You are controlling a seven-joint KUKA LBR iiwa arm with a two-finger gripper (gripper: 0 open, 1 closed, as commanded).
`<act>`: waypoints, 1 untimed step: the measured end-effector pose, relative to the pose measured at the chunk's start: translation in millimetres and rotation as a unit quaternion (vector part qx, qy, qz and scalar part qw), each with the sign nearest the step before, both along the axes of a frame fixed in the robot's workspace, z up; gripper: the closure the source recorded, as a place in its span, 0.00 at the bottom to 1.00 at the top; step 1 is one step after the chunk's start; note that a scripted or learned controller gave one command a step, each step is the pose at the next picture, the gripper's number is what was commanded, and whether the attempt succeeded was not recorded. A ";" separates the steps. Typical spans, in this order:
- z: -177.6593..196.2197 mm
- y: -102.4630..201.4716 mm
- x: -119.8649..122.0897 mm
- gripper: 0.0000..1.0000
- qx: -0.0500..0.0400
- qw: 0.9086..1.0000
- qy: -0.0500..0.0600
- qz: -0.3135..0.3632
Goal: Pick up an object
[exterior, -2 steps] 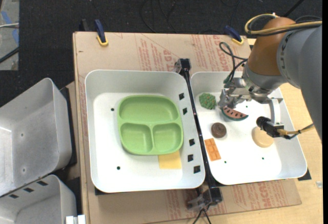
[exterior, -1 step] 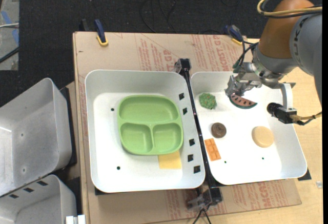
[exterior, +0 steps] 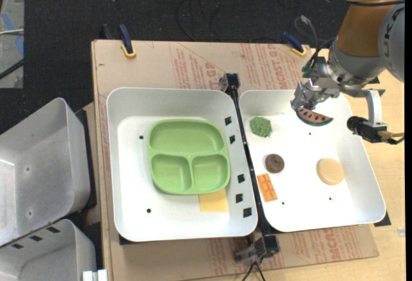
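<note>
Overhead: right bin, then gripper at its 12 o'clock, hovering over watermelon slice. Slice just toward 4 o'clock from the fingertips, long axis running 10 to 4. Jaw opening: cannot tell. Nearby: green clump at 9 o'clock, yellow disc and brown disc below, well apart; open white floor around.

red print on the cardboard

the cardboard sheet under the bins bears red lettering, upside down from here; too faint and broken to read any word for sure.
</note>
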State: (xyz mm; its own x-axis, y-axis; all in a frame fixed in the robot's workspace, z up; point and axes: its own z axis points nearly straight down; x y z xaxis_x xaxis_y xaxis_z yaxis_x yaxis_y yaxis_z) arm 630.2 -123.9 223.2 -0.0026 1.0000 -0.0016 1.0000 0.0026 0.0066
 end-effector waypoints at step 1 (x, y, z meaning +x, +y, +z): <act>-8.7 51.3 -1.5 1.00 0.002 1.000 0.004 0.002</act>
